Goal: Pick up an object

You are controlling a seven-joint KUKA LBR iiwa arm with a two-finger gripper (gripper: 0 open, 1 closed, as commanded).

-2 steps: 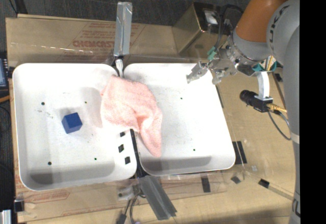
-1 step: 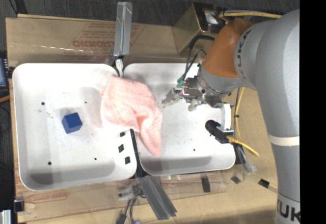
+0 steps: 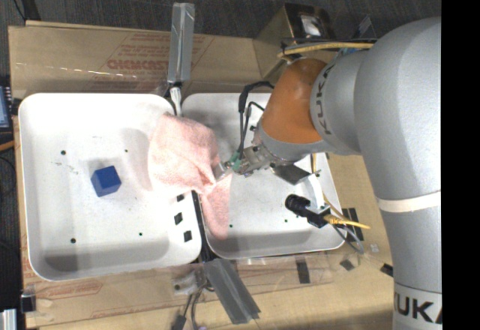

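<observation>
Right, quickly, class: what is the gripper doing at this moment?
Gripper: at the edge of the pink cloth; whether it is open, shut or holding the cloth cannot be told.

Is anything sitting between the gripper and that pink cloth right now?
Nothing visible. The gripper is already at the right edge of the pink cloth, which drapes over the divide between the left bin and right bin. The blue cube lies apart, in the left bin.

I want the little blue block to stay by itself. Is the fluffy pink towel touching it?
Apart. The camera view shows bare white bin floor between the small blue cube and the pink cloth towel, which drapes over the wall between the bins.
</observation>
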